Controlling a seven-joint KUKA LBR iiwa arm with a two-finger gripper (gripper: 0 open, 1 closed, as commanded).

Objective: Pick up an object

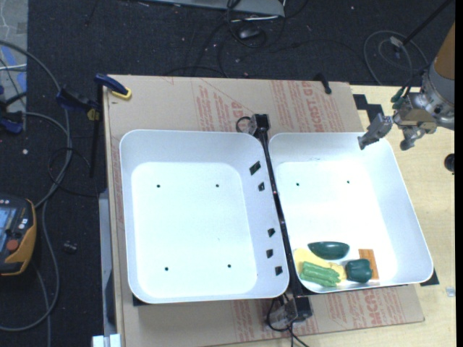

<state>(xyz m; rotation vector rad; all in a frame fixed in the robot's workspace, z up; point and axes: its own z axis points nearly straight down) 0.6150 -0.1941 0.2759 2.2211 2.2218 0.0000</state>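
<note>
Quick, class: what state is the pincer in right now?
Pincer: open, holding nothing, poised over the top right corner of the right bin.

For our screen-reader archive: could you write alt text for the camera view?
The arm's hand, fingers apart and holding nothing, hovers over the far right corner of the right bin. At that bin's near edge lie a dark green bowl-shaped object, a light green object, a teal object and an orange block.
</note>
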